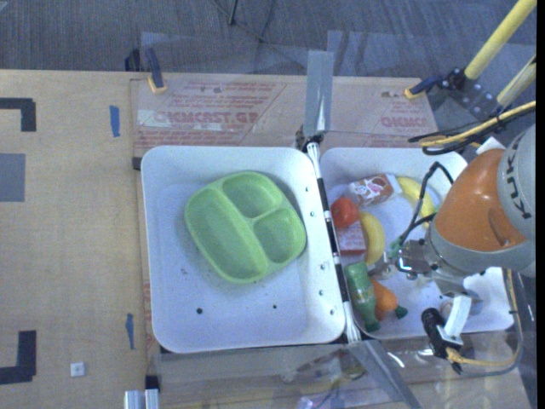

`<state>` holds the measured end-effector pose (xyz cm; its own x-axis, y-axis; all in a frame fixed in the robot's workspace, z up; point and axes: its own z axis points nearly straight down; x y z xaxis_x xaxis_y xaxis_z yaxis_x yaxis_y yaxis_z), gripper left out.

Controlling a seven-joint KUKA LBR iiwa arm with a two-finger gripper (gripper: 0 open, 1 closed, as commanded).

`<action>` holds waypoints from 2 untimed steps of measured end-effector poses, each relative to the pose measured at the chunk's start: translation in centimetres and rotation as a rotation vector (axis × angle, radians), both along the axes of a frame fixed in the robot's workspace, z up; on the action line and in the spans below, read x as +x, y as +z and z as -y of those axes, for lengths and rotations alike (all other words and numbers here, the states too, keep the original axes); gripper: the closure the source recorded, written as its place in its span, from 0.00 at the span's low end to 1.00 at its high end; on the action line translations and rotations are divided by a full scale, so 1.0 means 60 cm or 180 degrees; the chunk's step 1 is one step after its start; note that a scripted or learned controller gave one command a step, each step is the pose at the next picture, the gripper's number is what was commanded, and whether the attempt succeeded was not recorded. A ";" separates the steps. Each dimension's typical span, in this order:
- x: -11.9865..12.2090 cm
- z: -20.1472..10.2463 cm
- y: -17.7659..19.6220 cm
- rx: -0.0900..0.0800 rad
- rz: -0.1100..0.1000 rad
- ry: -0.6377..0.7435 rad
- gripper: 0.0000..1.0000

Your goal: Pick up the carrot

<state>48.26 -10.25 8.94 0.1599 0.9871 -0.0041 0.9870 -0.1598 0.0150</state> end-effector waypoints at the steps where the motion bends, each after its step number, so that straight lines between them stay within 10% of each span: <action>1: 0.000 0.021 0.000 0.0019 -0.0007 0.0120 0.00; 2: -0.001 -0.004 0.000 -0.0002 -0.0002 -0.0099 0.00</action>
